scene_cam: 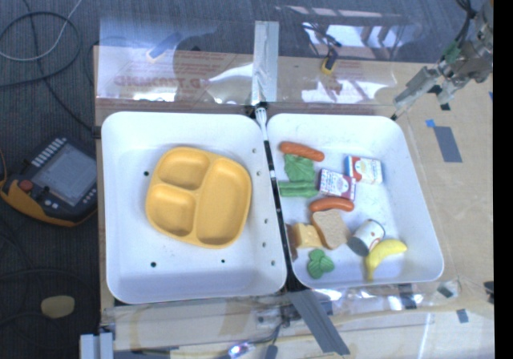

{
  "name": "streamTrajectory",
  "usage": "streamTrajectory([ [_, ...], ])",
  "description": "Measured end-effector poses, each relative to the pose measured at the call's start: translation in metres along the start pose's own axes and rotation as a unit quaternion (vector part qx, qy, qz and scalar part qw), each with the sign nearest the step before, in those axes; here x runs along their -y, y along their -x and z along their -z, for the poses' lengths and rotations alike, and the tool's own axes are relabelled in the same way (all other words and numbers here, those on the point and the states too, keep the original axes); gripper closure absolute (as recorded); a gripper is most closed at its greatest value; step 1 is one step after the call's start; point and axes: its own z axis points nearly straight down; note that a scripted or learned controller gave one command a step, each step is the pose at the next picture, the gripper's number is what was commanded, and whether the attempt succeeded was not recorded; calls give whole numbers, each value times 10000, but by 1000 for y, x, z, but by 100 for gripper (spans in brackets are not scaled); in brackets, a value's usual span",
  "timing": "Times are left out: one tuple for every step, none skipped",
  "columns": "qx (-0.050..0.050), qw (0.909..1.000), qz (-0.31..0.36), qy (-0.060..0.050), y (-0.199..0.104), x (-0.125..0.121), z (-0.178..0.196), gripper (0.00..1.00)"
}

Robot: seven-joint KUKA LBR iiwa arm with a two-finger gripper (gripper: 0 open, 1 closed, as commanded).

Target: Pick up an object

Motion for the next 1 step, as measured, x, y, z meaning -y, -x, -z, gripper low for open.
streamTrajectory([
  [-30,9865,-1636,-6,10,46,-133,0],
])
